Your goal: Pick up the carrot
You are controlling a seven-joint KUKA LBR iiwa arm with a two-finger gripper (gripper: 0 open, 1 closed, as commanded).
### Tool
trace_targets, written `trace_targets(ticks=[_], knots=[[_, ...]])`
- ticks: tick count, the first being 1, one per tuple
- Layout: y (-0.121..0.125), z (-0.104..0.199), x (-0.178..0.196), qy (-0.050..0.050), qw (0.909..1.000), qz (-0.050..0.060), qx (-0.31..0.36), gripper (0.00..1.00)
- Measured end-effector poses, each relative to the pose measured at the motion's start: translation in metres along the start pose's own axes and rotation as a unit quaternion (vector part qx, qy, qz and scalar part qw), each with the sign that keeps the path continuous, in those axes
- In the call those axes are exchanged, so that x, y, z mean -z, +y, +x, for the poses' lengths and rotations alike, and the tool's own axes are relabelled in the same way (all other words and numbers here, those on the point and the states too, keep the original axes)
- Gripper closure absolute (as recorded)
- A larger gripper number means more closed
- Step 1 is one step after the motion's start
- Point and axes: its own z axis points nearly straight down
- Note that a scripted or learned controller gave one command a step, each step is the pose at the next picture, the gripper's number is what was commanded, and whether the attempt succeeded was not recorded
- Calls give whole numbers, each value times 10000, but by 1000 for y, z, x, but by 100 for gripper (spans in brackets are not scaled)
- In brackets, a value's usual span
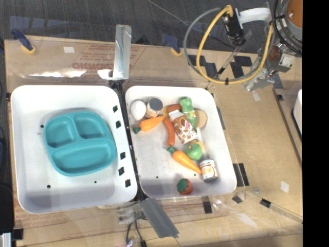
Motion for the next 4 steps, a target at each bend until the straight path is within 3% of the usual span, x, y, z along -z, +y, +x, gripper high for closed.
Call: trace_targets(ticks=[1, 2, 4], knots=[[-5, 1, 12, 39, 10000, 29, 42, 100], [-14, 62, -8, -33, 10000, 17, -78, 100], [-21, 64, 15, 33, 10000, 86, -17, 100]])
